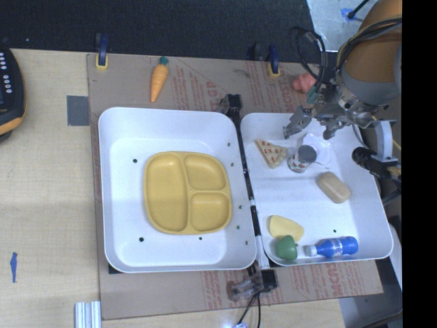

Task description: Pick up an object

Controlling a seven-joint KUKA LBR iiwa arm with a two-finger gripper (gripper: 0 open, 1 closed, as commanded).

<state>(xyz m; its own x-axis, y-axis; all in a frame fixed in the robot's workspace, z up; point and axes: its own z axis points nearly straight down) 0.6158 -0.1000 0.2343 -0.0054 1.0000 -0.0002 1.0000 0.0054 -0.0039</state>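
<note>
Right now, from the overhead camera, I see my tool (311,124) hanging with its fingers spread wide and nothing between them, over the far end of the right bin (369,214). Just below it sits a small dark-capped jar (301,158), with a waffle wedge (271,153) beside that. I'd centre over the jar, descend straight, and close only once the fingers straddle it.
</note>
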